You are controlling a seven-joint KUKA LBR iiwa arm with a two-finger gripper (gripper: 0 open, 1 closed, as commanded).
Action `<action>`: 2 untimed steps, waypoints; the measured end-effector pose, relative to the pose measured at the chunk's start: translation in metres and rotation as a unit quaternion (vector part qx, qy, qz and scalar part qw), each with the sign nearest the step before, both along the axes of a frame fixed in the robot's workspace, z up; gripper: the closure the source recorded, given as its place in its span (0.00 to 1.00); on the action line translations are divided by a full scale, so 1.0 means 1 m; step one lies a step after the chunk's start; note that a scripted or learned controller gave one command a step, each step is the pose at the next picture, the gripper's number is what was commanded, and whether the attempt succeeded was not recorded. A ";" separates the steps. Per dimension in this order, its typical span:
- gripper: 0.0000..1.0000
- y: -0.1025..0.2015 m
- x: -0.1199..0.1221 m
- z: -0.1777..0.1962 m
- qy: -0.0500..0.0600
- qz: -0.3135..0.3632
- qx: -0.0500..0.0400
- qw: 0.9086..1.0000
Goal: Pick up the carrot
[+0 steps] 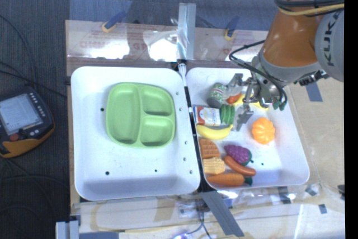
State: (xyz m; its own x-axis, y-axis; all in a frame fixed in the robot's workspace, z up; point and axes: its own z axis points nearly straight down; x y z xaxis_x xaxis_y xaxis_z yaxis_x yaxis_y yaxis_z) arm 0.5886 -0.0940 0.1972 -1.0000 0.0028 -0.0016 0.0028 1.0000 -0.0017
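We see the carrot (229, 179), orange and tapered with a green tip, lying along the right bin's (291, 143) near edge. Our hand (244, 99) hovers over the toys farther back, fingers spread, holding nothing.

A single fixed camera looked down at a slant from above the desk (330, 137), taking in both white bins (89, 176) side by side.
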 end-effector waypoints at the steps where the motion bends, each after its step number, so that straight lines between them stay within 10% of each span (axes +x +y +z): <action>1: 0.00 -0.047 -0.026 -0.107 -0.005 -0.096 0.001 0.995; 2: 1.00 -0.047 -0.024 -0.095 -0.009 -0.095 0.000 0.995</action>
